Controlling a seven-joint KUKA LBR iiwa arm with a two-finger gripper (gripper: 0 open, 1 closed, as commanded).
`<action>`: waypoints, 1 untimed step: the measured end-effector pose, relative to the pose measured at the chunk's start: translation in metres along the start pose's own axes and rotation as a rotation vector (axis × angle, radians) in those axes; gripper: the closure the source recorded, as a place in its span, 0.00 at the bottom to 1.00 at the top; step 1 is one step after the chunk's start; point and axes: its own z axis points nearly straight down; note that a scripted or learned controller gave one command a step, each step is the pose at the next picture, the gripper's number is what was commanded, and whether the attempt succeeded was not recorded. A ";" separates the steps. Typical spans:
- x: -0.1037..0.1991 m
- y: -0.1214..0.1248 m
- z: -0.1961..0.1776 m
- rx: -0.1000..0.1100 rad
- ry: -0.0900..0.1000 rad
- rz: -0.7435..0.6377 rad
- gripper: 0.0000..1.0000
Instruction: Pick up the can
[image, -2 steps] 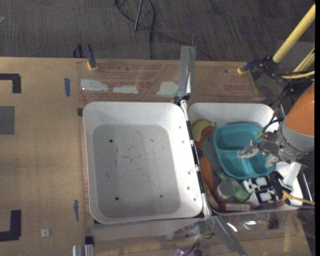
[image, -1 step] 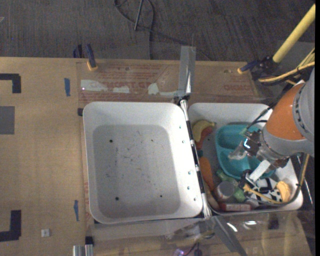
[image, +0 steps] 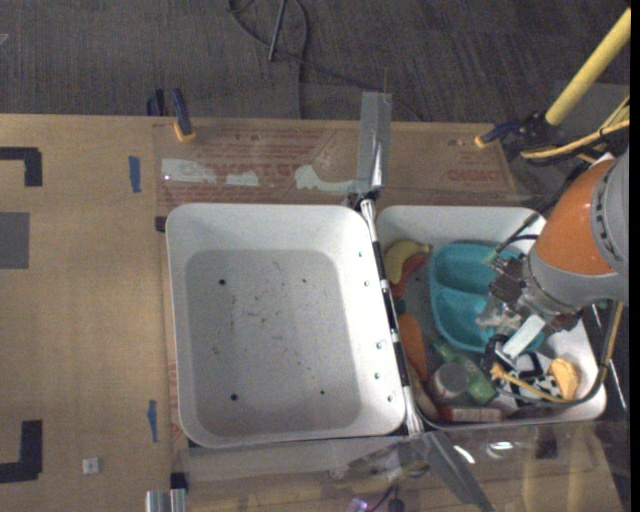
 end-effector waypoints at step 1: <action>-0.001 -0.001 0.002 0.002 -0.002 0.001 0.00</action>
